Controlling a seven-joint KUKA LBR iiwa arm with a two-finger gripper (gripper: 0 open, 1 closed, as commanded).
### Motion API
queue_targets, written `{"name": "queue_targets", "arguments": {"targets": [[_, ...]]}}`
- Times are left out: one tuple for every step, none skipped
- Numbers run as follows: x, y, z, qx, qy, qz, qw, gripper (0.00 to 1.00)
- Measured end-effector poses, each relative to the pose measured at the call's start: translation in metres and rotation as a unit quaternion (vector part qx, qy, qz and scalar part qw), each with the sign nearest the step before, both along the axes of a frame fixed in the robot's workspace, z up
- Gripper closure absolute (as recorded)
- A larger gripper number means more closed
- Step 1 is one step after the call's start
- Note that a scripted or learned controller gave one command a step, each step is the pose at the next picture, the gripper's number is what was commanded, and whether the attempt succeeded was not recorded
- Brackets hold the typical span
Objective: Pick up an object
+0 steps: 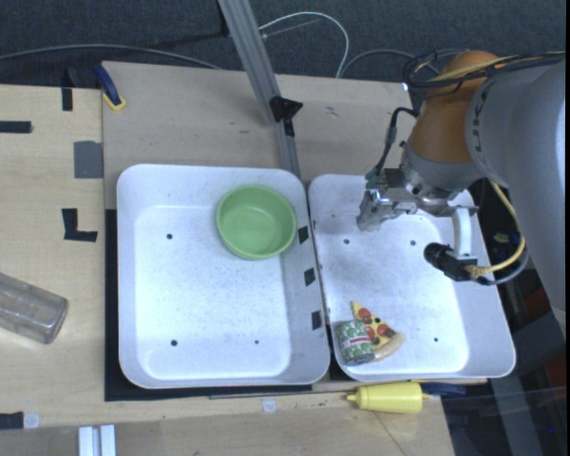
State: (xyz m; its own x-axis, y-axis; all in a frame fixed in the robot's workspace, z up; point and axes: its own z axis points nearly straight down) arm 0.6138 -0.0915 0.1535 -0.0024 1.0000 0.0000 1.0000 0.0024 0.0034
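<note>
Nearest, a yellow bottle (388,397) lies on its side on the bench, just outside the near rim of the right bin (475,340). Inside that bin, in its near left corner, lies a toy pizza slice (367,335), flat, touching nothing else; it looks the likeliest thing to pick, being the one object in the bin the arm is over. Off to the left, a clear plastic tube (17,304) lies on the bench, well apart from both bins. Farther back, a green bowl (256,220) sits upright in the left bin (142,283), toward its far right. Farthest, the gripper (373,211) hangs over the far part of the right bin, pointing down, well apart from the slice. Whether it is released or clenched cannot be told; nothing is seen in it. Judging by this, the pick is not yet made.
</note>
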Motion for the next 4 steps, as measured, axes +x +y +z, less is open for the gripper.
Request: {"name": "queue_targets", "arguments": {"targets": [[0.002, -0.006, 0.044, -0.0003, 0.000, -0.001, 1.0000, 1.00], [0.003, -0.007, 0.087, -0.0002, 0.000, 0.000, 1.0000, 1.00], [0.004, -0.007, 0.140, -0.0004, -0.001, 0.000, 1.0000, 1.00], [0.001, 0.052, 0.119, 0.0006, 0.003, 0.002, 1.0000, 1.00]]}}
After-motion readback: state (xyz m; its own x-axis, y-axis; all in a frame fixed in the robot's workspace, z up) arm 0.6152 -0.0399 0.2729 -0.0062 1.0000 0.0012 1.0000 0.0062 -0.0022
